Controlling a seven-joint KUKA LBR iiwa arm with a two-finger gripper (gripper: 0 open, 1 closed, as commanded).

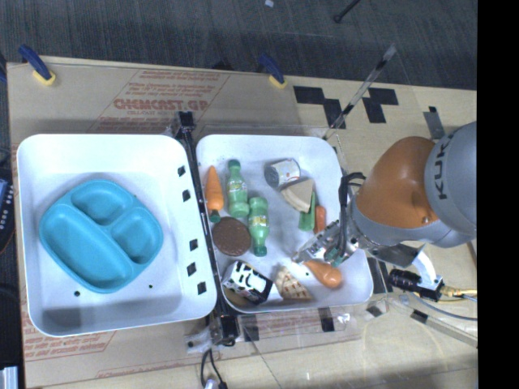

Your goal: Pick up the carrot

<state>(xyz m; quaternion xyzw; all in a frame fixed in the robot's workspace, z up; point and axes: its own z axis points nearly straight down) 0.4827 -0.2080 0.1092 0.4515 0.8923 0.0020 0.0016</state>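
Observation:
An orange carrot [213, 190] with a green end lies lengthwise along the left wall of the right bin [243, 146]. My gripper [326, 248] hangs low over that bin's right side, far from that carrot. It sits just above an orange tapered piece [326, 275] near the front right corner. A small red-orange vegetable with a green top [319, 217] lies just behind the gripper. The arm's orange band [395, 193] hides the bin's right rim.
Two green bottles [237, 188] [258, 225], a brown disc [231, 236], a silver can [282, 173], a tan wedge [300, 193], a black-and-white item [246, 280] and a waffle-patterned piece [291, 284] crowd the right bin. A blue divided plate [101, 233] lies in the left bin [49, 152].

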